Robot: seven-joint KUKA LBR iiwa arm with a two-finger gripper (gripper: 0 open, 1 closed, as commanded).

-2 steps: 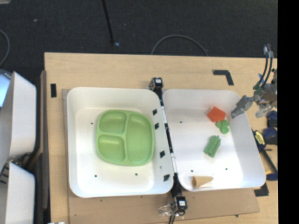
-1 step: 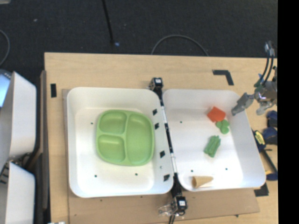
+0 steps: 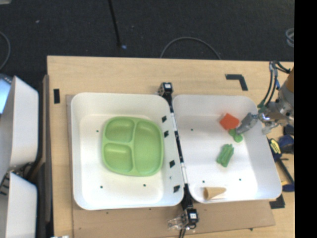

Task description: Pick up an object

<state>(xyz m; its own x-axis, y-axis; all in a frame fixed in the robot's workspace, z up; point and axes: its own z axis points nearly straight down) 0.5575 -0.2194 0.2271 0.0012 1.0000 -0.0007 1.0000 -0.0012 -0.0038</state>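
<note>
Wooden bench (image 3: 124,73) bearing two white bins; the right bin (image 3: 198,182) held an orange block (image 3: 228,121), green objects and a tan wedge (image 3: 214,193); gripper (image 3: 242,127) beside the block, finger state indiscernible

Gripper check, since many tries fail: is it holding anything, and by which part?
Cannot be told. The gripper sits between the orange block and a small green piece; nothing shows between its fingers.

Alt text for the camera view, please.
The gripper reaches from the right into the right bin, beside an orange block, with green pieces and a tan wedge nearby. The left bin holds a green divided plate.
</note>
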